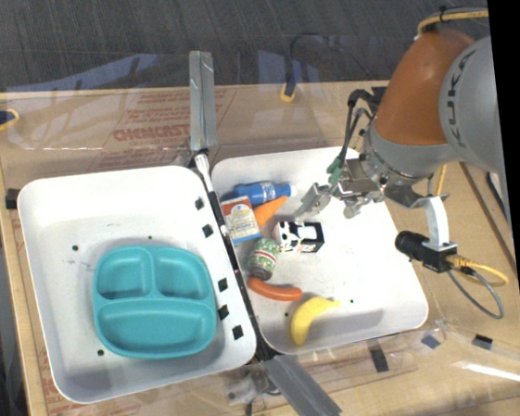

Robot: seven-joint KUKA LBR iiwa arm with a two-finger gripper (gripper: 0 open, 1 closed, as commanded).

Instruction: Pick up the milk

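The milk (288, 235) is a small carton with black and white cow patches. It lies near the middle of the right bin (390, 281), tipped toward the left. My gripper (304, 216) reaches in from the right and hangs just above and to the right of the carton, very close to its top edge. A dark bracket-shaped piece sits against the carton's right side; I cannot make out whether it belongs to the gripper or the carton.
Around the milk lie a blue bottle (263, 192), a red and white box (240, 221), an orange carrot (270, 212), a green can (265, 259), a red sausage (274, 290) and a banana (310, 316). The left bin (48, 227) holds a teal divided plate (154, 299).
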